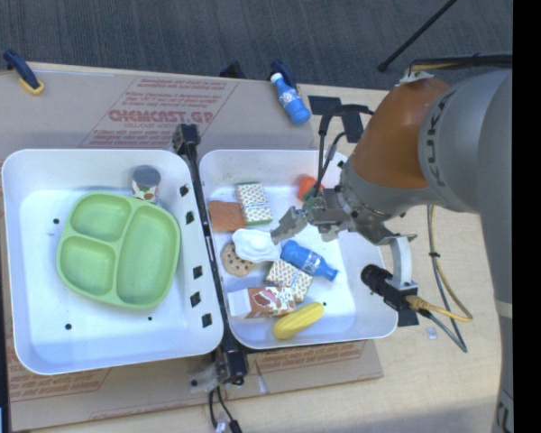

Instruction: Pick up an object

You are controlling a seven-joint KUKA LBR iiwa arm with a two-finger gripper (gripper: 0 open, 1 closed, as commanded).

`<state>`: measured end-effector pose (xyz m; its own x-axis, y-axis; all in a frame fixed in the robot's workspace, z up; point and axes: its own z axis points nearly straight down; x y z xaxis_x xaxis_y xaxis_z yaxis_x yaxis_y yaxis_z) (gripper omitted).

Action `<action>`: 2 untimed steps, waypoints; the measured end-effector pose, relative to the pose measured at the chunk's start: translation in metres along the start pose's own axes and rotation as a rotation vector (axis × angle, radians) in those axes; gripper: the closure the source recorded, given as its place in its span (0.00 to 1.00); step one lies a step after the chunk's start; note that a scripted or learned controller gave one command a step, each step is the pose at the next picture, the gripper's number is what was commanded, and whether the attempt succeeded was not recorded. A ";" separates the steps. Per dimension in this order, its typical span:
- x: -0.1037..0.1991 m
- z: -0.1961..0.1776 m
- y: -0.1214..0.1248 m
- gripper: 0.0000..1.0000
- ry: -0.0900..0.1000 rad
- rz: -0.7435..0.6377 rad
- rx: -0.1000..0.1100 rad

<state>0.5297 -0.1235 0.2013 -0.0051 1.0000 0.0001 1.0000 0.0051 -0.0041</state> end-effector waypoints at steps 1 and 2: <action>0.000 0.000 0.000 0.00 0.000 0.000 0.000; 0.000 0.000 0.000 0.00 0.000 0.000 0.000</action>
<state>0.5297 -0.1235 0.2013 -0.0052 1.0000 0.0001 1.0000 0.0052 -0.0041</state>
